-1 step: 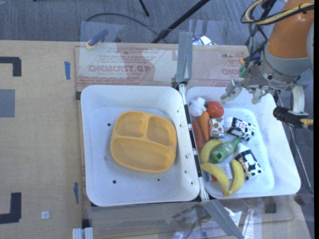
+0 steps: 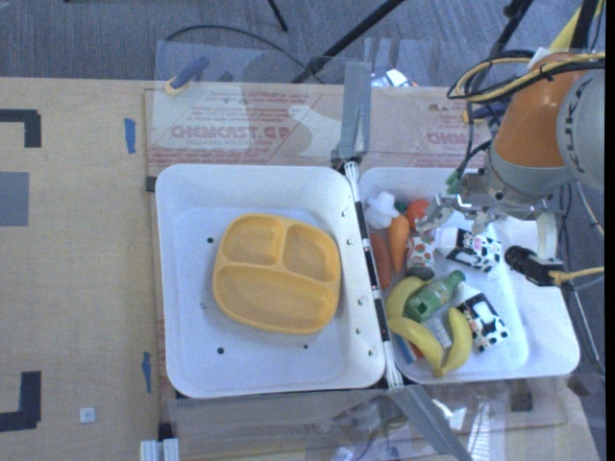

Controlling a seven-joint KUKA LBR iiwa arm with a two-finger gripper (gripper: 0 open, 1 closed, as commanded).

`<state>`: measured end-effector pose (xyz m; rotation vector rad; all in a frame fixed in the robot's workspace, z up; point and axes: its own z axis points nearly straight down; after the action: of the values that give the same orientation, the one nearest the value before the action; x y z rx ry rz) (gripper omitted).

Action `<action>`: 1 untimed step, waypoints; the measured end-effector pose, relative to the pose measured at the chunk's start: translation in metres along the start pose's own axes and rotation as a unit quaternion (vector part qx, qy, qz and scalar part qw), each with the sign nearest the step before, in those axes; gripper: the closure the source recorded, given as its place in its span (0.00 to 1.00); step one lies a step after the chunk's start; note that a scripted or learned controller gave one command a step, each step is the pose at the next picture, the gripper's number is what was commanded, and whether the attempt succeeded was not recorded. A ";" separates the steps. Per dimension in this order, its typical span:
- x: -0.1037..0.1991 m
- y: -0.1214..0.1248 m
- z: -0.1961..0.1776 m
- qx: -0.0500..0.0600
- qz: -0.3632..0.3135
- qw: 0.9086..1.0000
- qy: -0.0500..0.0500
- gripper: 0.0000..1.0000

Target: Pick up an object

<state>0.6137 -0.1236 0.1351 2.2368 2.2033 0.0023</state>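
We see gripper (image 2: 459, 207) low over right bin (image 2: 548, 339), near its far edge; can't tell its state. Nothing visibly lifted yet. Bananas (image 2: 423, 329), carrot (image 2: 397, 236), green bottle (image 2: 434, 294), cow toys (image 2: 478, 250) lie along bin's left edge and centre. Grasp & lift left, we reckon.

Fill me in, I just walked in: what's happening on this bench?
A robot arm reaches over the right bin, its gripper low above a pile of small things: bananas, a green bottle, a carrot and cow-patterned toys. Nothing is visibly between its fingers. The left bin holds a yellow divided tray.
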 end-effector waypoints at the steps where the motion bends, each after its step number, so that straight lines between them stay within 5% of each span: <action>1: -0.017 -0.040 0.025 -0.021 -0.033 0.999 -0.004 0.00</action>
<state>0.5733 -0.1402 0.1097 2.1376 2.2490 0.0390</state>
